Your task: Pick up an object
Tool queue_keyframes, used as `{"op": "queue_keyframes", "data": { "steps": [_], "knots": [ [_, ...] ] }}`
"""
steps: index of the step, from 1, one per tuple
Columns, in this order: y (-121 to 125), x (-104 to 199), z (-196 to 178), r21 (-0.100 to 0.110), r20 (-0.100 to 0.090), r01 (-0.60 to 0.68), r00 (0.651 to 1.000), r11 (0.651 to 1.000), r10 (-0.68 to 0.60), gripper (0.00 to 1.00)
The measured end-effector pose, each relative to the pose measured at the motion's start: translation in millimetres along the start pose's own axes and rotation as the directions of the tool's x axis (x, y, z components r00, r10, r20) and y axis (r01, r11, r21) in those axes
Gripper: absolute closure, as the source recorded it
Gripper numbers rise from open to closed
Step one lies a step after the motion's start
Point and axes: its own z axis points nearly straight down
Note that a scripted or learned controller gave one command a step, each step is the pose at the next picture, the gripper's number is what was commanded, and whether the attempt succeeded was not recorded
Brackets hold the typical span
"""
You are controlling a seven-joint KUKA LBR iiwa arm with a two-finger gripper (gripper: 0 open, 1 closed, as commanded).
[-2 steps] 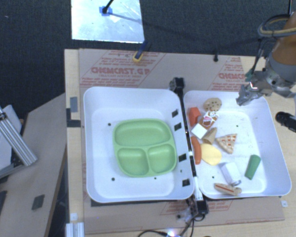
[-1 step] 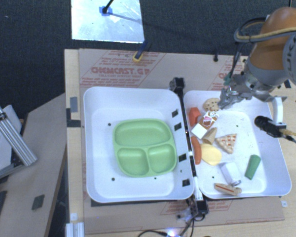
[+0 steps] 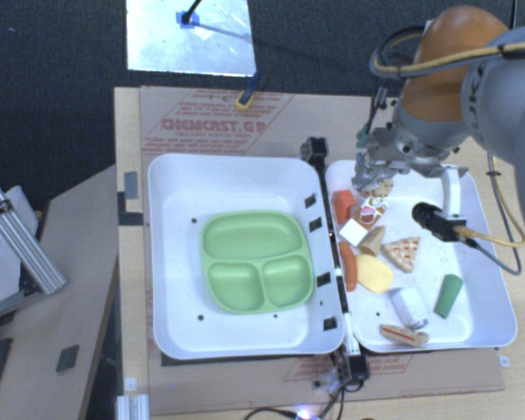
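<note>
Arm: the grey KUKA with its orange band comes in from the right and hangs over the far end of the right bin [image 3: 499,322].
Gripper: the gripper [image 3: 370,180] is down low by the bin's back-left corner, right over a small cookie-looking piece [image 3: 382,186]. Honestly can't tell if it's released or clenched, that part is just a dark blur from up here.
Right bin stuff: toy food all bunched along the left side. There's an orange carrot-ish piece [image 3: 344,206], a pizza slice [image 3: 402,253], a yellow round thing [image 3: 374,275], a long orange stick [image 3: 349,266] lying along the divider, a green cylinder [image 3: 448,295], a white can [image 3: 410,304] and a hot dog bun [image 3: 402,334] at the near edge.
Nothing lifted: everything looks like it's sitting on the bin floor.
Left bin: the left bin [image 3: 175,234] has a green divided plate [image 3: 254,261] in the middle.
</note>
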Motion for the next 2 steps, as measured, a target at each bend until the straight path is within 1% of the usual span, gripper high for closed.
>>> {"op": "queue_keyframes", "data": {
  "steps": [2],
  "knots": [
    [-10.1, 117.9, 12.8, 0.002, 0.001, -0.001, 1.0, 1.0, 0.001, 1.0]
  ]
}}
